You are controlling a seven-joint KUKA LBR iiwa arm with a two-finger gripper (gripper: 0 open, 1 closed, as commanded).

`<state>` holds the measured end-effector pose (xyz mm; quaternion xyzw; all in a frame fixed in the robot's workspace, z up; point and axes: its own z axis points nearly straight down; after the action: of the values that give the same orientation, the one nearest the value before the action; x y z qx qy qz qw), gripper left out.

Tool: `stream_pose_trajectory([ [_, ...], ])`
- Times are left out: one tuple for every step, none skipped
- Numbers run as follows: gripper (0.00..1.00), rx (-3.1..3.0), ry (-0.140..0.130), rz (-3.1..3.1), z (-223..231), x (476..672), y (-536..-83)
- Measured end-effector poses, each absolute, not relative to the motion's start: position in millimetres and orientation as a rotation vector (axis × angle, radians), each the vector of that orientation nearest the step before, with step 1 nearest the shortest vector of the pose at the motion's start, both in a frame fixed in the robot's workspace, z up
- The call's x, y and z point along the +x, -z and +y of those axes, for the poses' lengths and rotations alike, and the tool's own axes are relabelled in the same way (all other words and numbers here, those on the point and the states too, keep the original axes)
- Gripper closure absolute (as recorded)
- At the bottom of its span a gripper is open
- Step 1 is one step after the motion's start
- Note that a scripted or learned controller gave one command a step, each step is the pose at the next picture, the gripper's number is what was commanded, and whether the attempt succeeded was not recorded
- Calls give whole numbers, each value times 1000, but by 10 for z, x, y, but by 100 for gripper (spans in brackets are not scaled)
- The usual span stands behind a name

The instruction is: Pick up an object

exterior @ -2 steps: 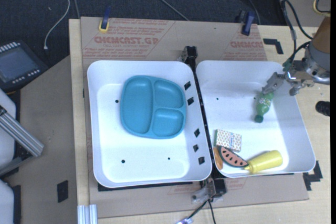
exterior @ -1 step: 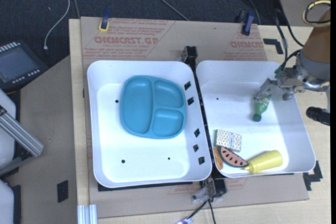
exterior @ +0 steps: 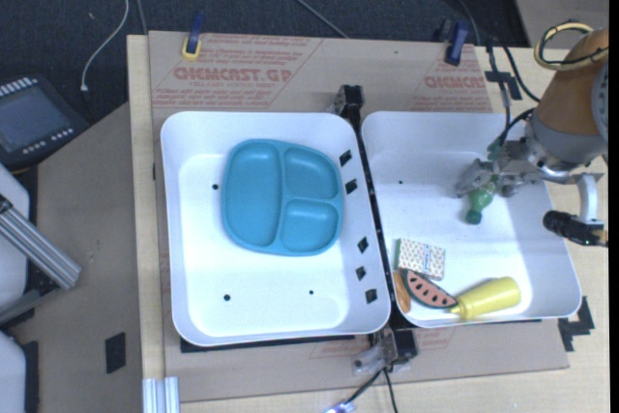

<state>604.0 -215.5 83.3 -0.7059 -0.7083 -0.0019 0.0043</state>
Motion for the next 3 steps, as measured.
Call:
stream_pose_trajectory([
  [100,-2216,3,-2223,-2177,6042,-964],
  [100,-2224,4,-2226,-2222,6094,-1419],
  [100,-2223,4,-2227,-2153,6056,-2020],
])
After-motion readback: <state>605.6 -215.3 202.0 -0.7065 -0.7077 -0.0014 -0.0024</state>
